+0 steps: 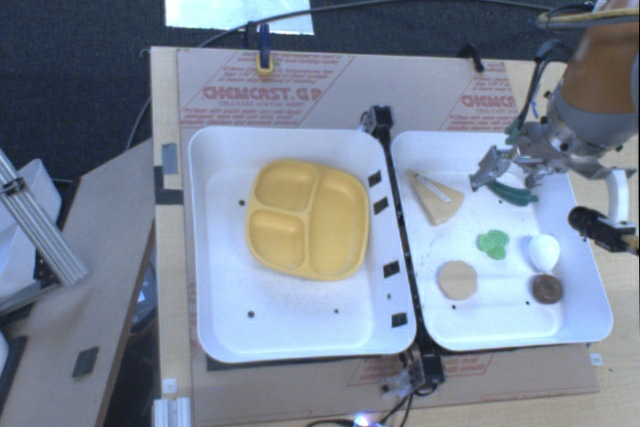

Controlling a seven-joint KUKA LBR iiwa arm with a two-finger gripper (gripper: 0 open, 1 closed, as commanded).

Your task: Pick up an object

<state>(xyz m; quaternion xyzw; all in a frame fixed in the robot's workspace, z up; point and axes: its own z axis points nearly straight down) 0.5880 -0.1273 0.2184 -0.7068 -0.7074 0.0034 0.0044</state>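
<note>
I see my pincer above the right bin, just right of a cheese wedge; a yellow divided plate fills the left bin.

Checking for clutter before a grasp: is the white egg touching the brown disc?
Apart. The camera view shows a strip of white bin floor between the white egg and the brown disc below it.

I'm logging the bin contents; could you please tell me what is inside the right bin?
The right bin holds a cheese wedge, green piece, white egg, tan disc and brown disc. The end effector covers part of its floor.
</note>
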